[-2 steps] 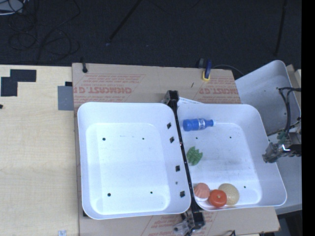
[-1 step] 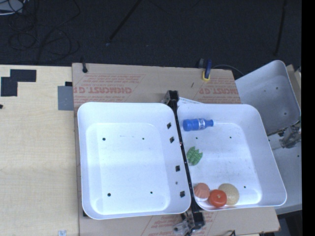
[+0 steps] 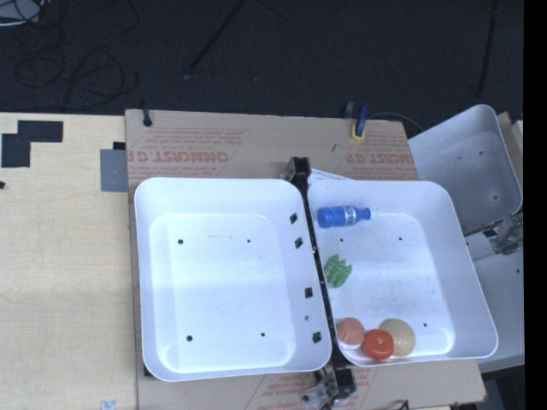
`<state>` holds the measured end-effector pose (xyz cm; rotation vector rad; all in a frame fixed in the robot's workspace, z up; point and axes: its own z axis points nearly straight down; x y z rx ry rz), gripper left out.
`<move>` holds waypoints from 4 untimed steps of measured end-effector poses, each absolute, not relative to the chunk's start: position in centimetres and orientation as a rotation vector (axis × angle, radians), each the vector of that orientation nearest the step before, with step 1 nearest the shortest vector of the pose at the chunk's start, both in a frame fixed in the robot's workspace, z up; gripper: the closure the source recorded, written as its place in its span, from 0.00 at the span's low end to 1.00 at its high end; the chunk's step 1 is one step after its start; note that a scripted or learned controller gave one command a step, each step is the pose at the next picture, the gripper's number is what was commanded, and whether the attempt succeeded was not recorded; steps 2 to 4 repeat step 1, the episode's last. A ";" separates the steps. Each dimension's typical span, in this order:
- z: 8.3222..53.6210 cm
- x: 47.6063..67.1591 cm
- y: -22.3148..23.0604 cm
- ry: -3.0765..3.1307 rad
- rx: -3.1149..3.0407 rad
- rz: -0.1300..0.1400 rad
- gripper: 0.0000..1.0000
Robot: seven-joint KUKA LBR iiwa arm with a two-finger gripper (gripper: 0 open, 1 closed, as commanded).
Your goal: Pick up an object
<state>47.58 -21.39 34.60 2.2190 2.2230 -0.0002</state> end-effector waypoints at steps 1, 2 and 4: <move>29.3 47.6 -21.3 2.225 2.226 -0.004 1.00; 29.3 47.6 -21.3 2.225 2.226 -0.004 1.00; 29.3 47.6 -21.3 2.225 2.226 -0.004 1.00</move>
